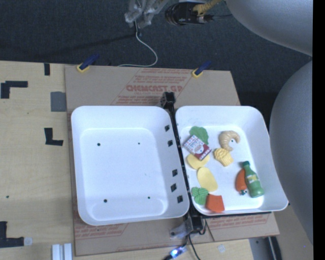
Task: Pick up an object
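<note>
Gripper (143, 14) blurred over dark carpet (61, 30); open/closed: cannot tell. Wood bench (30, 152) w/ cardboard sheet (152, 86) under L bin (122, 203), R bin (254, 119).

I see two white bins side by side on cardboard (152, 91). The right bin (254, 119) holds a croissant (229, 138), a green bottle (252, 179) touching a carrot (240, 181), and a red-and-white packet (196, 147); grey arm (297, 132) at right

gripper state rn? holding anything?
Gripper: cannot be told; it sits blurred at the top edge, away from the right bin and its toys.
</note>
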`<action>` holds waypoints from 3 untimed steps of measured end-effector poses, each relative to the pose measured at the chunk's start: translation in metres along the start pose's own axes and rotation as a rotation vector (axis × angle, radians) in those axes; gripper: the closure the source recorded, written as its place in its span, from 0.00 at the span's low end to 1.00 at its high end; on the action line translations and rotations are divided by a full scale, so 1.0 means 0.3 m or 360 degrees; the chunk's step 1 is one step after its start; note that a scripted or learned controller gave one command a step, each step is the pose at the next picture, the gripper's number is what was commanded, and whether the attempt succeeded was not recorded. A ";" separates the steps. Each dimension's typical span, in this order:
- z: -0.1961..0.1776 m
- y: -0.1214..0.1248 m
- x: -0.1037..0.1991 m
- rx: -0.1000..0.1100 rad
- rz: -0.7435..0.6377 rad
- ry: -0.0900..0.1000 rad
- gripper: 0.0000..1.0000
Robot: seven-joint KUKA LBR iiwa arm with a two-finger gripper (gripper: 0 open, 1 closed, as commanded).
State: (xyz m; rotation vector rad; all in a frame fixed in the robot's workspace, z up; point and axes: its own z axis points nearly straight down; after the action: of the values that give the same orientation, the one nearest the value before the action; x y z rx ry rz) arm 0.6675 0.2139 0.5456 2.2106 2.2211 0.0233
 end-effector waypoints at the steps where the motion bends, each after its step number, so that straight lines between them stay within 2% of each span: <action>1: 0.037 0.000 -0.130 0.0029 0.0008 -0.0008 1.00; 3: 0.035 0.000 -0.378 0.0029 0.0008 -0.0008 1.00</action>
State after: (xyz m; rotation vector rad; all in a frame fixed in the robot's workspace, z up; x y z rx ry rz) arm 0.6683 0.1005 0.5344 2.2227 2.2221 -0.0023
